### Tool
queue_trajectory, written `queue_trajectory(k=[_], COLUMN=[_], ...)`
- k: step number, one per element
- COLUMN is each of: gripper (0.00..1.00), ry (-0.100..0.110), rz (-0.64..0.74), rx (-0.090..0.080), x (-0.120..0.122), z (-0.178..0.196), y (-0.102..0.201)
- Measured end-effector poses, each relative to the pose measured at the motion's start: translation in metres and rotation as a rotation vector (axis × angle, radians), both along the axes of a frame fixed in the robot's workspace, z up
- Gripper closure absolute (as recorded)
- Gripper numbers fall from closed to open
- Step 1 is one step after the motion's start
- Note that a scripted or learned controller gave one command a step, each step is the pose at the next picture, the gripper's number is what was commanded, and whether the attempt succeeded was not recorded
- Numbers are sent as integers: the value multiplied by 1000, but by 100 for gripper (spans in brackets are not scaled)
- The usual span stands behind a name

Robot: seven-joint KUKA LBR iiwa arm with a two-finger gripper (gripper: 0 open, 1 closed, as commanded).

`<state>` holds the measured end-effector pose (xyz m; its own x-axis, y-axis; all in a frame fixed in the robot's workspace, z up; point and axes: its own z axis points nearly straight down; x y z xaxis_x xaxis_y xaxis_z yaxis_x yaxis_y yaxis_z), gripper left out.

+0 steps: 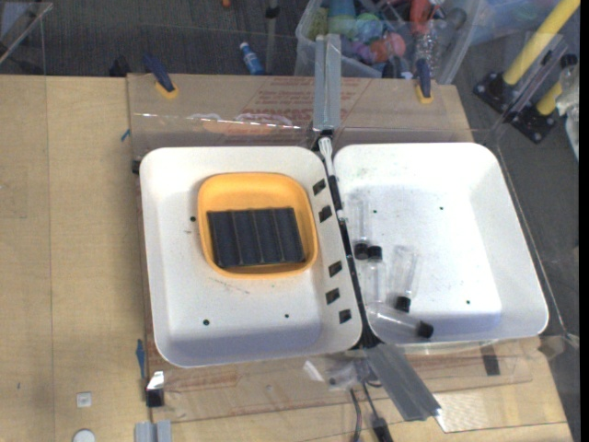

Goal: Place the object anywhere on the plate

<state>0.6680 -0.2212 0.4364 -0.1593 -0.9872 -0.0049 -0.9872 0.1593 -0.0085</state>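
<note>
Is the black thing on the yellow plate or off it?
On it. The black ridged block lies flat inside the yellow plate, in the left bin, with the plate's rim showing all around it.

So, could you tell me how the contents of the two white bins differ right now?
The left bin holds one orange plate with a dark ridged block on it. The right bin holds several small clear tubes with black caps, scattered near its left side. Both bins are shallow, white and similar in size.

Two white bins [166, 339] sitting side by side on the wooden surface [64, 247], clear tub [396, 17] of colourful toys standing behind, yellow pole [548, 30] leaning at top right
</note>
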Motion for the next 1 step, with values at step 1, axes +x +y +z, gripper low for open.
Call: queue_trajectory(k=[1], gripper=[100], ry=[0], rz=[216], rx=[-2], x=[0], z=[0], y=[0])
